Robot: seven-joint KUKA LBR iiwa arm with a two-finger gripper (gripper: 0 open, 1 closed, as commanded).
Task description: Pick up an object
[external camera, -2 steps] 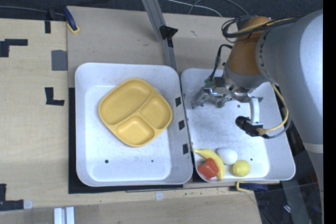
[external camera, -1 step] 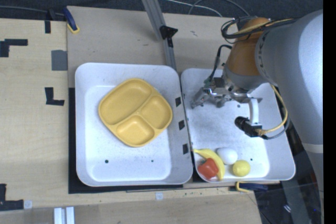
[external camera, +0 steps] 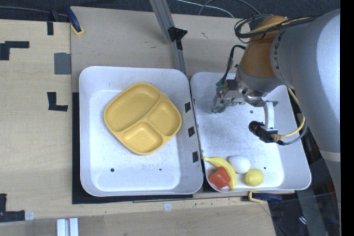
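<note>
The grey arm (external camera: pixel 310 63) reaches in over the right bin (external camera: pixel 276 174), its claw (external camera: pixel 220 103) low above the bin's bare upper floor; whether it is open I cannot tell. The left bin (external camera: pixel 94 174) holds a yellow divided plate (external camera: pixel 142 118). In the right bin's near corner lie a banana (external camera: pixel 221 163), white egg (external camera: pixel 239 163), red fruit (external camera: pixel 219 177) and lemon (external camera: pixel 254 177), well apart from the claw.

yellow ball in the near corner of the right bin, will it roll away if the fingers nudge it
Probably. The yellow ball looks round and smooth, so a nudge would likely roll it. It sits near the right bin wall and a white egg-shaped piece, which may stop it. It looks small and likely light.
</note>
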